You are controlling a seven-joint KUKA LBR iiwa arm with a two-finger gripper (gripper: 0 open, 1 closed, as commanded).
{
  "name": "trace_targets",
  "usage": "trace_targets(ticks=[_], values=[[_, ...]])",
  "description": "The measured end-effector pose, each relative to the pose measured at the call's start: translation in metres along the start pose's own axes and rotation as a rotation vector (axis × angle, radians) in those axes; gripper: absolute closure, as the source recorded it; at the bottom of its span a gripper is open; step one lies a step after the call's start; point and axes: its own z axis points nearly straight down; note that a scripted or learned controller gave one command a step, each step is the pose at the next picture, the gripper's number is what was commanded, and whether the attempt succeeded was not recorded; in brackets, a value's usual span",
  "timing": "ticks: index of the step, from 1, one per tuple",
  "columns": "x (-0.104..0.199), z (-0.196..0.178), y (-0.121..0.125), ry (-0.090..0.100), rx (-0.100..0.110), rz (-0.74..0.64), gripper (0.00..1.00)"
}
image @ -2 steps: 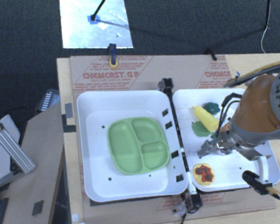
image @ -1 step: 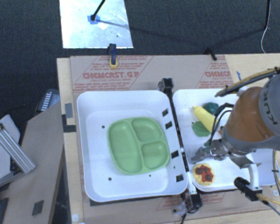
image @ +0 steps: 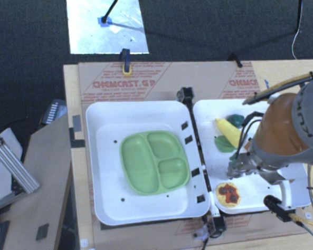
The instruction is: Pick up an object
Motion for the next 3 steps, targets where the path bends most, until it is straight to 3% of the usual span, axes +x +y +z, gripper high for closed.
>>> trace_targets(ticks=[3], values=[[0.002,-0.141,0.004,-0.002,-0.005,-0.003,1.00]])
